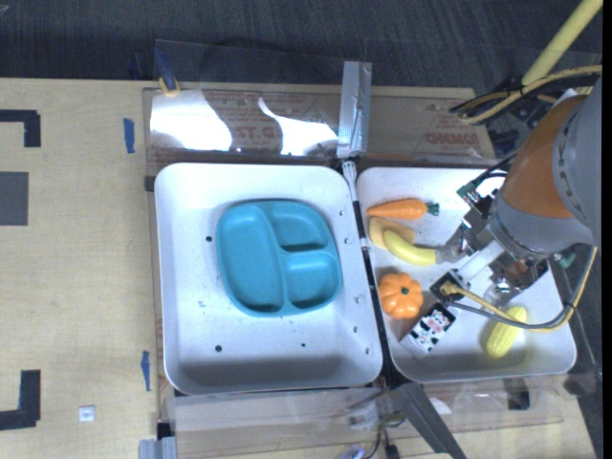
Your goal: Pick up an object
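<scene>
Table [67,285]: pale wood, carrying two shallow white bins side by side, with dark floor beyond its far edge.

Left bin [182,256]: the larger of the pair in this view. A blue divided tray [277,256] lies near its centre, one large compartment on the left and two smaller ones on the right.

Right bin [545,352]: touches the left bin along a shared rim. It holds all the loose objects listed below.

Arm [559,175]: grey with an orange band, entering from the right and hanging over the right half of the right bin, above its contents.

Hand [457,277]: at the arm's lower end, over the middle of the right bin, just right of the banana and pumpkin. Whether its fingers are spread or pressed together cannot be told; nothing can be seen between them.

Banana [406,247]: yellow, curved, lying in the left part of the right bin, just near of the carrot.

Carrot [400,209]: orange with a green tip pointing right, at the far left of the right bin.

Pumpkin [401,295]: small, orange, near of the banana, close to the shared rim.

Corn [503,333]: yellow, near the bin's near right corner, partly under a yellow cable [521,321].

Block [432,325]: small, black and white, just right of the pumpkin and near of the hand.
</scene>
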Tool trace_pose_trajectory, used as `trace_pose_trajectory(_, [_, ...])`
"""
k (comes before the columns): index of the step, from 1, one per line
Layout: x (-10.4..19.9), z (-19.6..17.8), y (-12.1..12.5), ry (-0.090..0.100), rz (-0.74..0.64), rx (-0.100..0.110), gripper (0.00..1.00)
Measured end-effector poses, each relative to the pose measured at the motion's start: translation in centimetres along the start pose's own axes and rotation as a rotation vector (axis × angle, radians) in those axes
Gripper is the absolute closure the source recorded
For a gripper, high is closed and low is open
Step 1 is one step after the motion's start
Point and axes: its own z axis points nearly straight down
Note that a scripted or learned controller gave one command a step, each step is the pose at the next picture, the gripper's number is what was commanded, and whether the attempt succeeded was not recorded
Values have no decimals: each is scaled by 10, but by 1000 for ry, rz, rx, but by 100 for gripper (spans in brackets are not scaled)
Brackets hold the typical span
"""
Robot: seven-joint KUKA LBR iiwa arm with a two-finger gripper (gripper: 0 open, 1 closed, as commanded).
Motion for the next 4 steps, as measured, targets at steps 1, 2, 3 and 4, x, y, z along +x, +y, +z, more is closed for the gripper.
trace_pose_trajectory(1, [18, -61, -4, 3, -40, -1, 0])
trace_pose_trajectory(2, [38, 39, 43, -5, -276, 6, 0])
trace_pose_trajectory(3, [60, -48, 86, 1, 172, -1, 0])
trace_pose_trajectory(4, [77, 1, 3, -4, -102, 6, 0])
